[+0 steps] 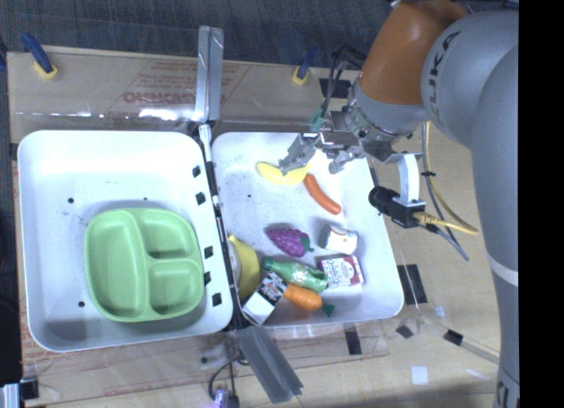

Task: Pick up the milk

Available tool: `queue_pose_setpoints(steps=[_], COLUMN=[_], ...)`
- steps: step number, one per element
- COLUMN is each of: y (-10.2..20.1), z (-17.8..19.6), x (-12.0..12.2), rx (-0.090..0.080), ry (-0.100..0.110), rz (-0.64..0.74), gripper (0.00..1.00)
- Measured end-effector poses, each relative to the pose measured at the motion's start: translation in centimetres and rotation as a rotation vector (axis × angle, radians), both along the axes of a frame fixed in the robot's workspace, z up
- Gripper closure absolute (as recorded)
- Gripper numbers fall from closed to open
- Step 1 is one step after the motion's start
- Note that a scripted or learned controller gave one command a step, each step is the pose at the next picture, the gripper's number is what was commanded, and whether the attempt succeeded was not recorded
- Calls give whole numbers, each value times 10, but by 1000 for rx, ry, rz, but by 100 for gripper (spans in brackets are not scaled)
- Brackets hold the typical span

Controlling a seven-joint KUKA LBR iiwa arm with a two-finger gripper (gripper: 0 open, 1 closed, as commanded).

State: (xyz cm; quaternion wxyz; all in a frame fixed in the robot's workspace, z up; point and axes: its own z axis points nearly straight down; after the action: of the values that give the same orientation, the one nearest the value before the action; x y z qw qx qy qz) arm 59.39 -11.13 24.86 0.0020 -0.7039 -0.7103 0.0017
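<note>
The milk [342, 271], a small red and white carton, lies on its side near the front right corner of the right bin [238, 155]. My gripper [315, 160] hangs over the back of that bin, well behind the milk. It is open, with one finger [293, 157] over a yellow fruit [278, 174] and the other above a red-orange sausage [322, 193]. Nothing sits between the fingers.
Around the milk lie a white cup [340, 240], purple grapes [289, 240], a green bottle [295, 270], a carrot [304, 297], a banana [246, 264] and a black and white carton [265, 298]. The left bin [44, 186] holds a green divided plate [145, 263].
</note>
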Motion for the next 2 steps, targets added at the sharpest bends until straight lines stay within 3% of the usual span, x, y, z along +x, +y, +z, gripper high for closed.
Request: queue_pose_setpoints(steps=[1, 2], y=[147, 96], z=[-58, -56], x=[2, -10], rx=[0, 1], ry=[0, 0], rz=[269, 341], gripper=[0, 0])
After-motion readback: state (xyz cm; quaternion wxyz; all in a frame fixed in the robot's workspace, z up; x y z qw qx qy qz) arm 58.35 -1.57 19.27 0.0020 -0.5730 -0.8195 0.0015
